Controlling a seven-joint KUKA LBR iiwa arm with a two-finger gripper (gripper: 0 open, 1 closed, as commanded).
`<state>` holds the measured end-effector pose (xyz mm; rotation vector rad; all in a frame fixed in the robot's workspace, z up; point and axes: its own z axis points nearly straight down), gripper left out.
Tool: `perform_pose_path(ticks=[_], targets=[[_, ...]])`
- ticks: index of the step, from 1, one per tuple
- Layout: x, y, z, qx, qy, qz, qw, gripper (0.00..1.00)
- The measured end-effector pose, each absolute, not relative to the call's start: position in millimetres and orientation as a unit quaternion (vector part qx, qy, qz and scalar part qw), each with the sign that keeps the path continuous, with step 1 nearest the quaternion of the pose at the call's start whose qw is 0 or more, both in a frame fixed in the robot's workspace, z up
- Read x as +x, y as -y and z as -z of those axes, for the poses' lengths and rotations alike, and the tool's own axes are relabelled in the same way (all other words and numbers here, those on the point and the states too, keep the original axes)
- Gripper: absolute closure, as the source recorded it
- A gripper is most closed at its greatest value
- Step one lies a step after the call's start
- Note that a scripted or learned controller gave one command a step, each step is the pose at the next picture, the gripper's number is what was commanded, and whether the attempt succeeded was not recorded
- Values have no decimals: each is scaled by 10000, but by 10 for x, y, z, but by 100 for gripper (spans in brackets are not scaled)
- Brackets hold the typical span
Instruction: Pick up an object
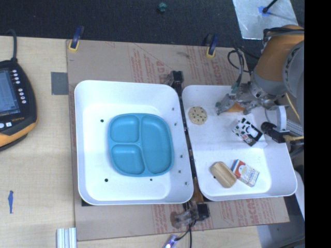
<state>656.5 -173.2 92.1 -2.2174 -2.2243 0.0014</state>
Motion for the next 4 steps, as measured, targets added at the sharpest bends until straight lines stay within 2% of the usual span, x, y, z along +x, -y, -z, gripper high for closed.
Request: perform_pose_path(ticks=[4], targets=[[6560,1739,-919,-7059,7083,-14,15,0]])
